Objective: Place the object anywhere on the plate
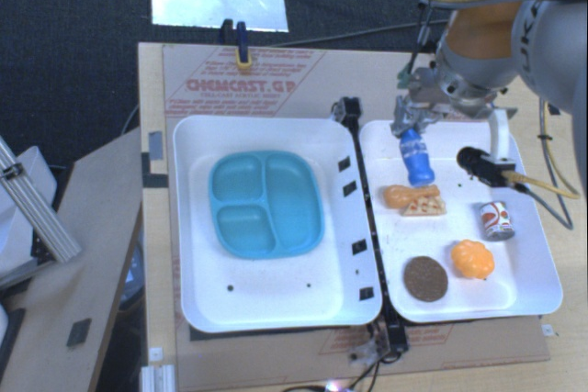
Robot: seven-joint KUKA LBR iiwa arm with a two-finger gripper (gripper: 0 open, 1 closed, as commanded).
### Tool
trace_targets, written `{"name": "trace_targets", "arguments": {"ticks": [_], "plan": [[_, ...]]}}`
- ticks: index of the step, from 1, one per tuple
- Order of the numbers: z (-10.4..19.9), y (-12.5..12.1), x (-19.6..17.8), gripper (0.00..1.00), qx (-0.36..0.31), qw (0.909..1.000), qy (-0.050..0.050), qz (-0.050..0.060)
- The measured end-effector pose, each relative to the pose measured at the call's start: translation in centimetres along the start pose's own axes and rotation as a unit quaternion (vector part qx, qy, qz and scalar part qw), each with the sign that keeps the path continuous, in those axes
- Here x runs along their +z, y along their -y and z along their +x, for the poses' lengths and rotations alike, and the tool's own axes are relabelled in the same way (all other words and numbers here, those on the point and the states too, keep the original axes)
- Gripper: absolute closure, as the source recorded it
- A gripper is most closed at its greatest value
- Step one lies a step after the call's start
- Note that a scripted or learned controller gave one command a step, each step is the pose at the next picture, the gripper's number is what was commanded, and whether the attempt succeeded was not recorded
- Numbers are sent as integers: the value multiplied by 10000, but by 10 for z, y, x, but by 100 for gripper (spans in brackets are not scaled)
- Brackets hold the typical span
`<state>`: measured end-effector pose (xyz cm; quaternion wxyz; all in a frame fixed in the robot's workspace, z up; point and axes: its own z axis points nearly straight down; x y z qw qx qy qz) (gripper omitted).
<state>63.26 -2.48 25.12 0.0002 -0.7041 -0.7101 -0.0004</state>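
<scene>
Gripper (411, 129) clenched on blue bottle (418, 158) top in right bin; lift straight, clear the divider (363, 216), lower onto plate (266, 203).

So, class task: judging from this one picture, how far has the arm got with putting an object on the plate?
Done: nothing lies on the blue plate in the left bin. In hand: the gripper is at the top of the blue bottle in the right bin; a firm grasp isn't clear. Left: lifting, carrying across, setting down.
</scene>
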Motion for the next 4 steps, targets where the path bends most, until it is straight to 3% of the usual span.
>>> {"name": "trace_targets", "arguments": {"ticks": [2,3,4], "plan": [[92,11,23,100,-1,10000,-3,2],[149,0,30,100,-8,10000,-7,-9],[145,0,30,0,21,10000,2,-5]]}}
